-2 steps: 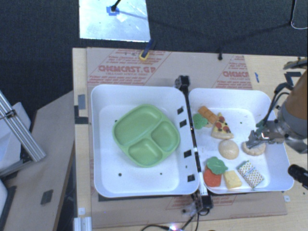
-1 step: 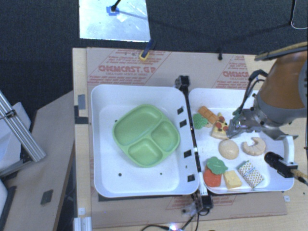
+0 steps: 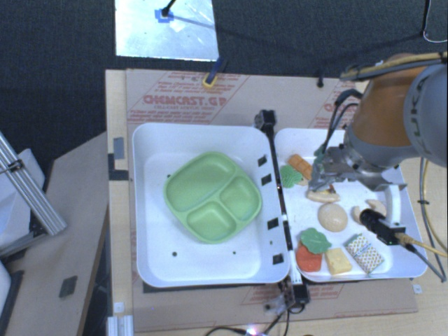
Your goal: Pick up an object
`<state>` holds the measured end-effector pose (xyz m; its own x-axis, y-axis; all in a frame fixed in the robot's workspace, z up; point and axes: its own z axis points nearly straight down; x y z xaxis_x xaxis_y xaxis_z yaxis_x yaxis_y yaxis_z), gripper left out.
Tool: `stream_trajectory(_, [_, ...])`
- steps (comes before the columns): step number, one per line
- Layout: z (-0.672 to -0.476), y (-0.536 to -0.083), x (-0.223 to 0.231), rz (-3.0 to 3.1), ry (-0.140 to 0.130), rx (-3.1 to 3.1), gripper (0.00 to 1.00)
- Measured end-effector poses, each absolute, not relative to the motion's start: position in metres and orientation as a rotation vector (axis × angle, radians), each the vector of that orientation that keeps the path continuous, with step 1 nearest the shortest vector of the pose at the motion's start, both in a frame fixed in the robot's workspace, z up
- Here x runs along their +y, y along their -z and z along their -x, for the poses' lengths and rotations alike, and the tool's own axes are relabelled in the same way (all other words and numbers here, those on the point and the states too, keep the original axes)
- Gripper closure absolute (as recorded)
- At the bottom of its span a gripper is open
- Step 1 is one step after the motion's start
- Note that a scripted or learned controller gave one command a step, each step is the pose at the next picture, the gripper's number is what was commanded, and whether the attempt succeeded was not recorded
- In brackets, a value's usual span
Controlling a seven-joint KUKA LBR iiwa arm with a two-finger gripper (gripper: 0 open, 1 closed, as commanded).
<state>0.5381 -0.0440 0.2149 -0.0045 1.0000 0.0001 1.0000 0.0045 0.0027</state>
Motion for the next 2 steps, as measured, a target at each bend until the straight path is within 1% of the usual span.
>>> stream_trajectory(1, [-0.581, -0.219, -0.002, -2.212, -0.006, 2.228, 1.00])
stream_trajectory(2, [-0.606, -0.213, 0.043, -2.213, -0.005, 2.228, 1.00])
